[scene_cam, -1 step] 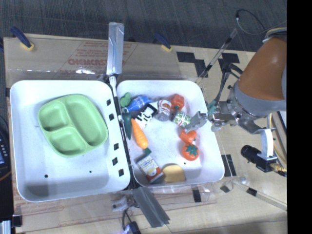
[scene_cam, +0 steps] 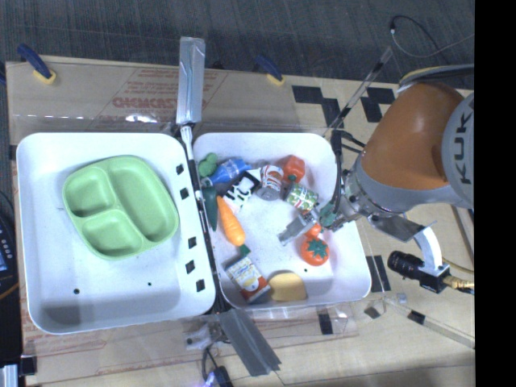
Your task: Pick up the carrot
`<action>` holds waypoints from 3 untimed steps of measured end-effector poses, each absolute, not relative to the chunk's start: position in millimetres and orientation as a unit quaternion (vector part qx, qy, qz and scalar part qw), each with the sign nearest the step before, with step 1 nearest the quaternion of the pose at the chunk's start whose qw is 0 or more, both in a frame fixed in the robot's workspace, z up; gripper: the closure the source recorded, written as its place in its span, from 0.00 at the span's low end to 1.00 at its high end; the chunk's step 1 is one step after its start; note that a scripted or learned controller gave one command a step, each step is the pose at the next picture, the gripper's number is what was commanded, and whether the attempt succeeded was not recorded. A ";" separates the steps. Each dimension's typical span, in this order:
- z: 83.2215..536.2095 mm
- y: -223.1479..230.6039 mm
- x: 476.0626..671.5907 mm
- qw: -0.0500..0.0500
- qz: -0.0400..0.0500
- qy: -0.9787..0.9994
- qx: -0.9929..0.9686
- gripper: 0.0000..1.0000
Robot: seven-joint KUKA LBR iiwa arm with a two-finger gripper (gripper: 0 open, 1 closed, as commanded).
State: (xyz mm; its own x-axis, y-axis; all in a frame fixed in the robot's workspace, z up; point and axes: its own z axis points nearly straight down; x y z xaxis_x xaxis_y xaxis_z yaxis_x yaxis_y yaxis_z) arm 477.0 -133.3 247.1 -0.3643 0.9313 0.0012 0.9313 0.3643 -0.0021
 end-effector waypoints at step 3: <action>190.9 -59.6 516.1 0.001 0.001 -0.805 -0.593 0.00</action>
